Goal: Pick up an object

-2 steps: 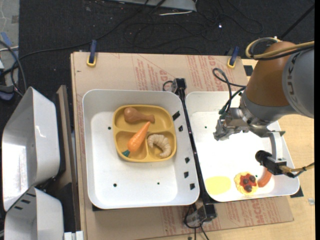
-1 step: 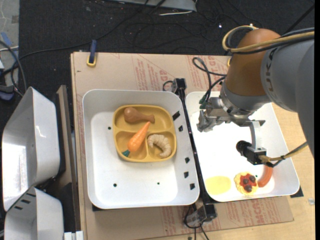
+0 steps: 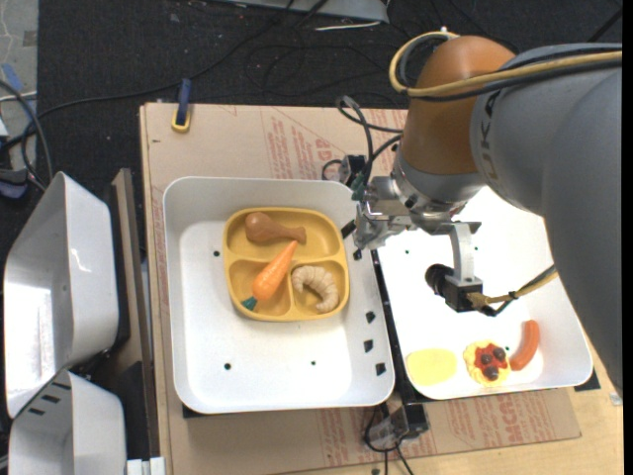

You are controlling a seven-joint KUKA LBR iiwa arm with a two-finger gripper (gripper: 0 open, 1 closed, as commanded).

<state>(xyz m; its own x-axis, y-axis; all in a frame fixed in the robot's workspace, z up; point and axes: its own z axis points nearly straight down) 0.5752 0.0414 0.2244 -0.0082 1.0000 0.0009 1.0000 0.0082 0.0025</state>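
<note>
Two shallow white bins sit side by side on a desk [image 3: 267, 146] covered with cardboard. A small blue and yellow tool [image 3: 182, 107] lies at the cardboard's far left corner, and cables trail over the dark floor beyond. More white tubs [image 3: 49, 265] stand off to the left of the desk. The left bin [image 3: 188, 295] holds a yellow divided plate [image 3: 321, 231] with three toy foods in separate compartments. A brown drumstick [image 3: 272, 230] is in the far compartment, and an orange carrot [image 3: 275, 271] lies slantwise in the near left one. A pale shrimp [image 3: 318, 287] is curled in the near right one. The right bin [image 3: 415, 325] has three things in a row along its near edge. They are a flat yellow disc [image 3: 432, 366], a small tart with red and dark toppings [image 3: 487, 360] just beside it, and an orange-red sausage [image 3: 525, 344] tilted at the right end. The grey arm with its orange band comes in from the right and covers much of the right bin's far half. The end effector [image 3: 368, 228] is over the seam between the two bins, just beside the plate's far right corner. The drumstick and shrimp are near it to its left, while the disc, tart and sausage are well apart from it toward the near edge. Nothing shows in its grasp, and it is not possible to tell whether it is open or closed.
</note>
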